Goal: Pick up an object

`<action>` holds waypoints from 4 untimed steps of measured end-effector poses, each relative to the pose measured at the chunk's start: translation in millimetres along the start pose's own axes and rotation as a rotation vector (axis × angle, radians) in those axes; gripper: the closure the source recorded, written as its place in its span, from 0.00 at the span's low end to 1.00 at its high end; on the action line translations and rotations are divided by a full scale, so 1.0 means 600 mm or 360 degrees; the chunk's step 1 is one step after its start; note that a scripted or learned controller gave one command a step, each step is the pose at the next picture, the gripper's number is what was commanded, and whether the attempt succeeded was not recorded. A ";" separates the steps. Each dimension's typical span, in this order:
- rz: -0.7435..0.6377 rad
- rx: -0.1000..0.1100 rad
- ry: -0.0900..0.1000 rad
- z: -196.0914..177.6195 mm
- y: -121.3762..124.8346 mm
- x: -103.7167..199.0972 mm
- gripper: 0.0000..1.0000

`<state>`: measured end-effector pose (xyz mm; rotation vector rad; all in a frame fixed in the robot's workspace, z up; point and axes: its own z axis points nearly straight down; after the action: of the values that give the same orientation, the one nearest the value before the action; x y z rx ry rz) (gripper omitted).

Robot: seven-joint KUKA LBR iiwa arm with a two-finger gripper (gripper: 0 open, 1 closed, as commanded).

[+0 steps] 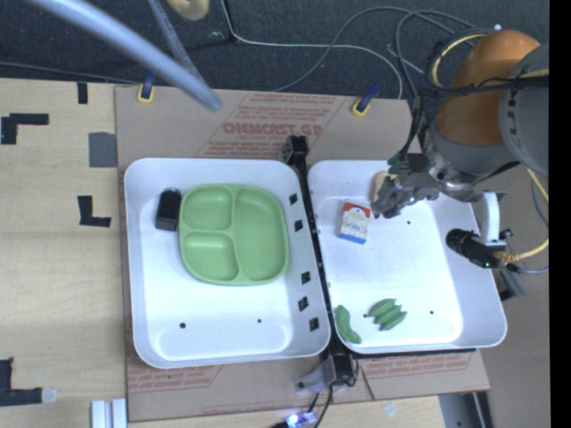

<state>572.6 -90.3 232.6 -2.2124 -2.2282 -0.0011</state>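
While the gripper (pixel 385 201) hovers low in the right bin (pixel 446 279), finger state cannot be told; small red-and-white carton (pixel 355 221) lies just left of it, green pea pods (pixel 385 313) nearer the front.

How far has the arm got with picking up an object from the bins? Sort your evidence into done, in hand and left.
Done: nothing looks lifted. The small carton, the green pods and the single pod all lie on the right bin floor.
In hand: the gripper hangs over that bin, just right of the carton.
Left: grasp and raise one object.
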 end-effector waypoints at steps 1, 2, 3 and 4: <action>0.0004 0.0001 -0.0002 0.005 0.018 0.071 1.00; 0.0003 0.0001 -0.0003 0.024 0.059 0.153 1.00; 0.0001 -0.0001 0.0000 0.003 0.085 0.240 1.00; 0.0005 0.0000 -0.0003 0.018 0.126 0.308 1.00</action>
<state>646.6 95.1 222.2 -2.2165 -2.2260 0.0003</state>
